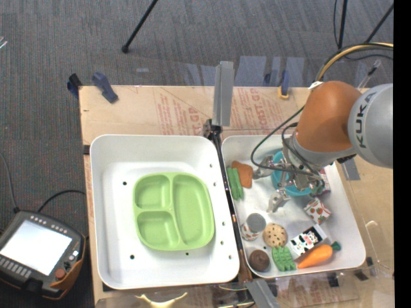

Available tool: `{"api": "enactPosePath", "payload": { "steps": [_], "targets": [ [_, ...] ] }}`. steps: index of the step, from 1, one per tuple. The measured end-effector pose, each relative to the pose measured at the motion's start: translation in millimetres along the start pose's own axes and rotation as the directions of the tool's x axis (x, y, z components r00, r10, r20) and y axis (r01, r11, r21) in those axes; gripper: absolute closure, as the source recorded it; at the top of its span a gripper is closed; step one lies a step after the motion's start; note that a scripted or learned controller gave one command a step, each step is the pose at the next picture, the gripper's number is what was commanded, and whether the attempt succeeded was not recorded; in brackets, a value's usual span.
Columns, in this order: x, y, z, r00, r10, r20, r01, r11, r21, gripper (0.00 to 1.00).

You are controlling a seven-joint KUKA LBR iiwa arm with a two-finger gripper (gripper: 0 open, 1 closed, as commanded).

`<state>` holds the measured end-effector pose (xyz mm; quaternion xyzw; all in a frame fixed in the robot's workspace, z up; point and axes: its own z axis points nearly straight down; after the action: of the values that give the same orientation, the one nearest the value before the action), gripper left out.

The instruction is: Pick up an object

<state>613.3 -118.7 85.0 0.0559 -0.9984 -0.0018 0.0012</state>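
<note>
My gripper (287, 188) hangs over the upper middle of the right bin (355, 236), under the arm's orange band (327, 124). It sits directly over a teal bowl-like object (282, 165), and most of that object is hidden by the wrist. Around it lie a brown-orange piece (243, 172), a green strip (234, 185), a small grey cup (255, 225), a cookie (275, 235), a chocolate donut (259, 260), a green block (282, 258), a carrot (316, 256), a cow-patterned carton (306, 240) and a strawberry-patterned item (317, 210).
The left bin (106, 172) holds a green divided plate (173, 211). A grey upright post (223, 98) stands behind the seam between the bins. Cables loop from the arm at the right. A teach pendant (37, 252) lies on the floor at lower left.
</note>
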Motion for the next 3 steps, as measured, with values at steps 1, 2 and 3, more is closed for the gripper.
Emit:
{"api": "enactPosePath", "payload": {
  "steps": [1, 2, 3],
  "targets": [
    [-1, 1, -8, 1.000, -0.001, -0.001, 0.001, 1.000, -0.002, 1.00],
    [-1, 1, -8, 1.000, -0.001, -0.001, 0.001, 1.000, -0.002, 0.00],
    [-1, -10, 0, 1.000, 0.015, 0.001, -0.015, 1.000, 0.001, 0.00]
  ]
}}
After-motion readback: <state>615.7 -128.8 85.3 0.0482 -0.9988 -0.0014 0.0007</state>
